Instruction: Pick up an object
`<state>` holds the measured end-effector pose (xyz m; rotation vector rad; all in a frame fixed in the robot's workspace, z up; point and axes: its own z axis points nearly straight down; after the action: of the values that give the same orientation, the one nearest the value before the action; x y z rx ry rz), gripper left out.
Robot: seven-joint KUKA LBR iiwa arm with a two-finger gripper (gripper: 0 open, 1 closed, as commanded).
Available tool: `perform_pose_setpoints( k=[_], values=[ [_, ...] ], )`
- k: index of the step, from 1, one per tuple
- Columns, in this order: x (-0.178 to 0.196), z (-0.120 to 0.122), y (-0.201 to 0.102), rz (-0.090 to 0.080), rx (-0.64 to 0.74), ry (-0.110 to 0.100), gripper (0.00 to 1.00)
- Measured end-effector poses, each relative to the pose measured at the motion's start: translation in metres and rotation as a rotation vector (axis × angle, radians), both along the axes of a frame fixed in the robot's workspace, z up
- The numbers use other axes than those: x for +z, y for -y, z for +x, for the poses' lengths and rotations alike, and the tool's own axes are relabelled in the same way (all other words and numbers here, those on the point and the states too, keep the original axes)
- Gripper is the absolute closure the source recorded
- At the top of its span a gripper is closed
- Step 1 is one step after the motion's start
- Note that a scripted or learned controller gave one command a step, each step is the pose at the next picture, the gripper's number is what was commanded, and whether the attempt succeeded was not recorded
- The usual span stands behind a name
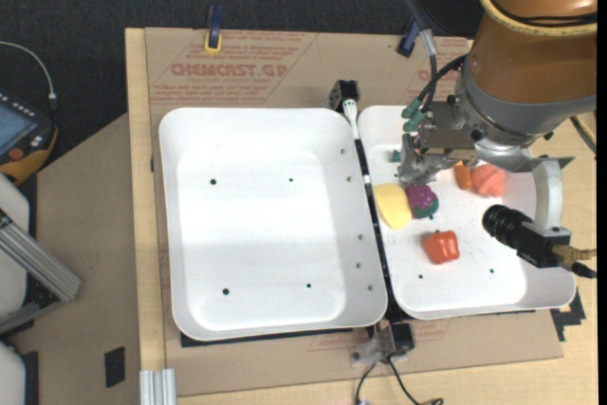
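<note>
In the right bin (474, 294) lie a yellow lemon-shaped object (392, 206), a purple object with a green top (423, 200), a red pepper-like object (441, 247) and an orange-pink object (485, 178) partly under the arm. My gripper (412, 172) hangs over the right bin's left part, its tips just above the purple object and close to the yellow one. The wrist body covers much of the fingers, and nothing is seen held between them.
The left bin (266, 213) sits beside the right one, separated by a black divider strip (366, 185). A black cylindrical part (517, 232) of the arm's fittings juts over the right bin. Brown cardboard (237, 62) lies beneath both bins.
</note>
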<state>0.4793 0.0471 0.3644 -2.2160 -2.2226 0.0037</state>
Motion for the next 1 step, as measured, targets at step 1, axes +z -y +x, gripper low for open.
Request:
perform_pose_setpoints(
  k=[1],
  values=[
    [-0.0310, -0.0002, 0.0461, -0.001, -0.008, -0.001, 1.00]
  ],
)
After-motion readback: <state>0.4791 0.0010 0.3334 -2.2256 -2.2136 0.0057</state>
